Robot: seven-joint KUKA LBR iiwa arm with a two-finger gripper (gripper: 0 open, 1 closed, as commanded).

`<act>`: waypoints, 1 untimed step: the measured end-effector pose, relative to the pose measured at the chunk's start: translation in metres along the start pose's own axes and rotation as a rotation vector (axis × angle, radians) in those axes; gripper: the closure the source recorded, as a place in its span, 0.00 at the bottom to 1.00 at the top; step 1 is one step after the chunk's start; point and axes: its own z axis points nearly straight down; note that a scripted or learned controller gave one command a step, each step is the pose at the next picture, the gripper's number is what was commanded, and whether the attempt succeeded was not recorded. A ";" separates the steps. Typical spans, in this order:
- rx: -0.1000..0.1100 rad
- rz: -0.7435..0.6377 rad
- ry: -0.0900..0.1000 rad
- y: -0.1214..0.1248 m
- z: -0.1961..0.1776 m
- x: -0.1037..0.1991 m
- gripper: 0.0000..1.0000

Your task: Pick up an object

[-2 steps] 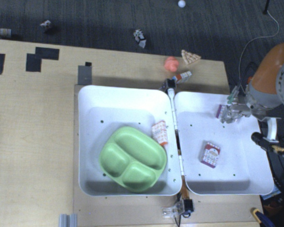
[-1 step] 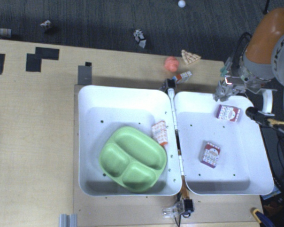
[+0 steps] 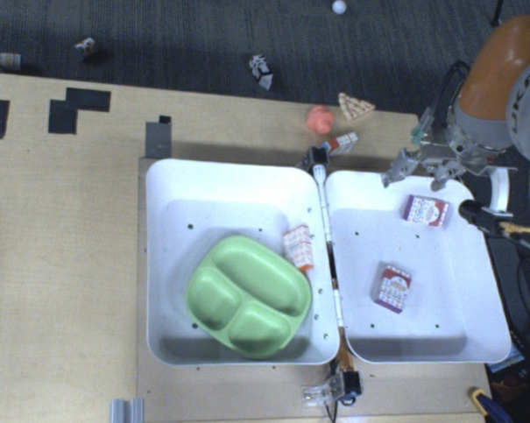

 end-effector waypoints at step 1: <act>-0.001 -0.001 0.001 0.000 0.117 0.036 0.00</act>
